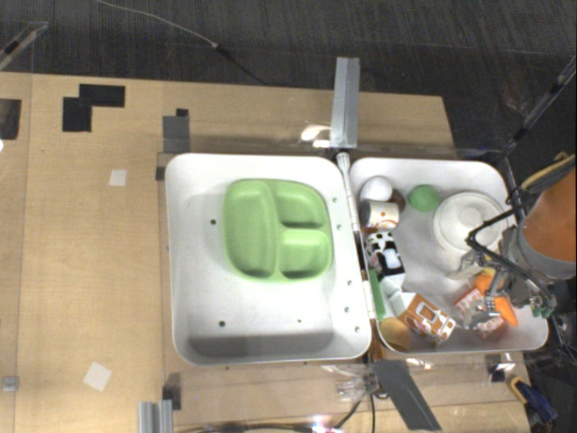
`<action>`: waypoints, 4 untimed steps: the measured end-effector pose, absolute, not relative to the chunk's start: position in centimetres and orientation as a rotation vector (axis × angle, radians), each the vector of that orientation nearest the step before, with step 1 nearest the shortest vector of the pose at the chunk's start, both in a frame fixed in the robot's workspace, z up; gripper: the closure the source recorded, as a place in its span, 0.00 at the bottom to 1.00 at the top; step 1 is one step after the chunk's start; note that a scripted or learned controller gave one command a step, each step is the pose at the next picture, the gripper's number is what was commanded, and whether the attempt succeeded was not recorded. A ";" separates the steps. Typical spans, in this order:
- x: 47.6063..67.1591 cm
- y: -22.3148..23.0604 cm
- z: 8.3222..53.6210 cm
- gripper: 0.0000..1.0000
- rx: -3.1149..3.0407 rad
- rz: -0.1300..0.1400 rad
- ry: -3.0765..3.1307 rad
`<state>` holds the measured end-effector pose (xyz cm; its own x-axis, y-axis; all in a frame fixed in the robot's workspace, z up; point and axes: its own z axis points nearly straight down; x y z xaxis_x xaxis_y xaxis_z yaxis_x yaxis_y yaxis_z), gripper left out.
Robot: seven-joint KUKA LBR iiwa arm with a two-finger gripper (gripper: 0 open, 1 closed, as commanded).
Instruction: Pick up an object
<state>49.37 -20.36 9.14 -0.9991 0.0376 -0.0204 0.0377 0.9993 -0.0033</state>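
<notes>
A fixed overhead camera is looking down at a slant on a pale wooden bench (81,269) carrying two shallow white plastic bins side by side. The left white bin (194,332) is holding a light green plastic divided tray (275,230), lying flat near its middle. The right white bin (424,171) is crowded with small items: a small green ball (422,197) near its far wall, a white round lidded container (467,222) beside the ball, a white and black figurine with an orange nose (383,228) lying along the wall shared with the other bin, an orange and white printed snack packet (425,318) near the front wall, and a crinkled orange and clear wrapper (482,309) toward the front right corner.

The grey arm with its orange band (552,224) is reaching in from the right, and the two-finger gripper (494,289) is hanging just above or against the crinkled wrapper. Whether the pincer is apart or together cannot be told, because cables and the wrist are covering it.

The wrapper is probably the object being tried for. It is looking light, thin and slippery, likely to crumple or slide, so pinching a raised fold near its middle seems safest. The container beside it is looking stiffer but wide.
</notes>
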 end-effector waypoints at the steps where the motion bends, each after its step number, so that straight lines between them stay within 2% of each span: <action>1: 49.3 -20.6 9.2 0.00 -0.112 -0.010 3.118; 4: 50.1 -20.6 9.2 0.00 -0.491 -0.014 3.084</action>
